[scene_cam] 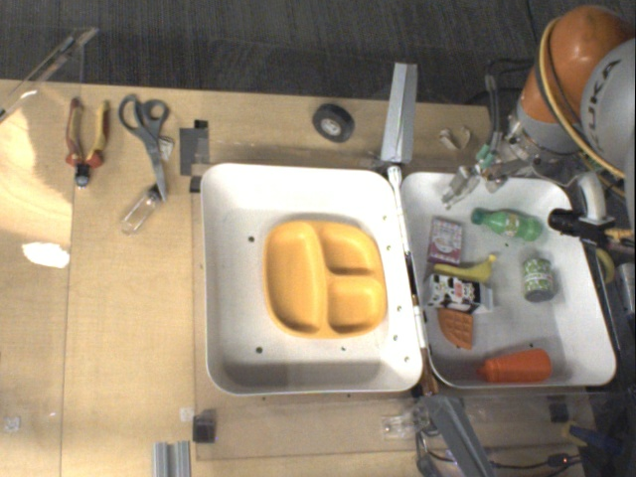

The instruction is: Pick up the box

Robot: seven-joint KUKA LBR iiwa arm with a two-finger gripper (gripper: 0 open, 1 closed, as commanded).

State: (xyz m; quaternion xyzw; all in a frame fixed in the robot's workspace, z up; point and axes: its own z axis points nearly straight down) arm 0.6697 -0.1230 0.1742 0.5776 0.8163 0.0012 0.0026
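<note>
Two small boxes lie in the right bin (pixel 596 366). A pink box (pixel 446 238) lies flat near the bin's left wall. A black-and-white patterned box (pixel 454 293) lies just below it, with a yellow banana (pixel 469 267) between the two. My gripper (pixel 465 183) hangs over the bin's top left corner, above and slightly right of the pink box. It is open, nothing sits between its fingers, and it touches neither box.
The right bin also holds a green bottle (pixel 508 225), a small green can (pixel 538 277), a brown waffle piece (pixel 457 329) and an orange carrot (pixel 517 367). A yellow divided tray (pixel 325 275) sits in the left bin (pixel 229 266). Scissors (pixel 151 137), pliers (pixel 83 137) and a tape roll (pixel 333 122) lie on the bench.
</note>
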